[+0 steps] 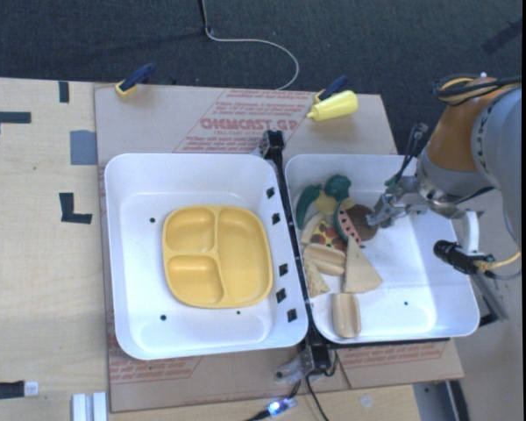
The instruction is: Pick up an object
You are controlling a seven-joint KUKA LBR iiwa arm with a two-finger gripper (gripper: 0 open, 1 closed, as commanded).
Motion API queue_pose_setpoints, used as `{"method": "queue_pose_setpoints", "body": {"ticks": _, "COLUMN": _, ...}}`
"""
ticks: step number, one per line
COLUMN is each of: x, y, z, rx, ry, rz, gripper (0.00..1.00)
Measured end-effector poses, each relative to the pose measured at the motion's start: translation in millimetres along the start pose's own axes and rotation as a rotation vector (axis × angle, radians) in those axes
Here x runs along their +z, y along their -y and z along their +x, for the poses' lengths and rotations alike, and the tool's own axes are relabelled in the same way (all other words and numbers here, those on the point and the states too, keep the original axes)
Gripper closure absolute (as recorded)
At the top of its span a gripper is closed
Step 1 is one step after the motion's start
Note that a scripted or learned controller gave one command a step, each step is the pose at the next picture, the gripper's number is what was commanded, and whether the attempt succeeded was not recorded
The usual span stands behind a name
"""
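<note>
tabletop (35,235) — pale wood, cardboard sheet | left bin (123,191) — glossy yellow divided plate (217,255) | hand (381,213) — grip state unclear, over toy food (337,261)

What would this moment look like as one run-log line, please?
arm: over right bin | gripper: beside toy pile | tray: left bin
</note>
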State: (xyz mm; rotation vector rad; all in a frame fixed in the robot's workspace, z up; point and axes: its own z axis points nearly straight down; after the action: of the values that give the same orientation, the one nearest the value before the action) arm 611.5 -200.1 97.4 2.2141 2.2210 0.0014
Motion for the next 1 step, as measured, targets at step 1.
{"method": "queue_pose_setpoints", "body": {"ticks": 1, "x": -42.9, "y": -4.3, "z": -0.1, "rx": 0.002, "ry": -0.003, "rz": 0.001, "gripper": 1.0}}
